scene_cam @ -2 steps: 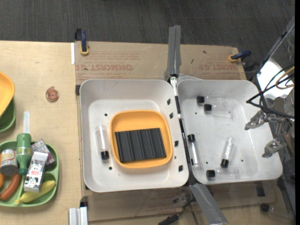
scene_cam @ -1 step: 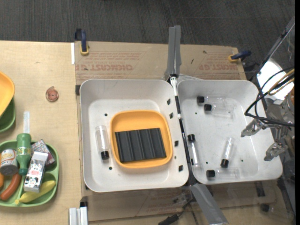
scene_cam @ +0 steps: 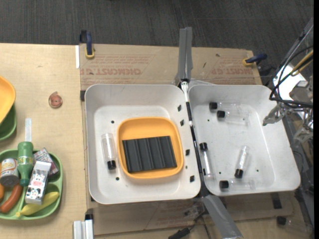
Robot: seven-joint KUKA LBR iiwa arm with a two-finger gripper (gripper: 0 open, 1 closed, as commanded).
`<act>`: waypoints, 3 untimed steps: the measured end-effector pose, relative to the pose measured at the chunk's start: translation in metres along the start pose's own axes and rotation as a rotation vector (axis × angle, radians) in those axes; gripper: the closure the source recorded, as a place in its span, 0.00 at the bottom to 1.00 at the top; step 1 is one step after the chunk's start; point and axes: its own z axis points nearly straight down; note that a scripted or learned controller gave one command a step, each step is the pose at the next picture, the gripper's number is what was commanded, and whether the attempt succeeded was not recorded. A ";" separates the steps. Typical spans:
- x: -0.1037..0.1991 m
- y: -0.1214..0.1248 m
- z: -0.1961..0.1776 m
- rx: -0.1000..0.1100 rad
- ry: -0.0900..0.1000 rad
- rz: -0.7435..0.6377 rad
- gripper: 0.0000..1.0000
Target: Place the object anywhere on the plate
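An orange plate [scene_cam: 149,124] lies in the left bin [scene_cam: 99,103], and a black ribbed slab [scene_cam: 149,153] rests flat on it. Just left of the plate, a clear vial with a black cap [scene_cam: 107,151] lies on the bin floor. The right bin [scene_cam: 269,148] holds several more clear vials, such as one [scene_cam: 241,161] near its middle and another [scene_cam: 230,114] near the back. The arm's end with my gripper [scene_cam: 275,116] hangs at the right bin's right rim, partly cut off among cables. Nothing shows in its grasp.
Left of the bins on the wooden bench stand a green tray of toy food [scene_cam: 30,188], a yellow dish [scene_cam: 6,101] and a small pink disc [scene_cam: 56,100]. A grey metal bar [scene_cam: 185,54] runs between the bins at the back. Clamps hold the cardboard at its far corners.
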 end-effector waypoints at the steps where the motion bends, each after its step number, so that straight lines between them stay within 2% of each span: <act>1: 0.034 0.033 -0.004 -0.002 0.001 -0.191 0.00; 2: 0.045 0.044 0.016 -0.004 0.001 -0.432 0.00; 3: 0.046 0.044 0.048 -0.006 0.000 -0.722 0.00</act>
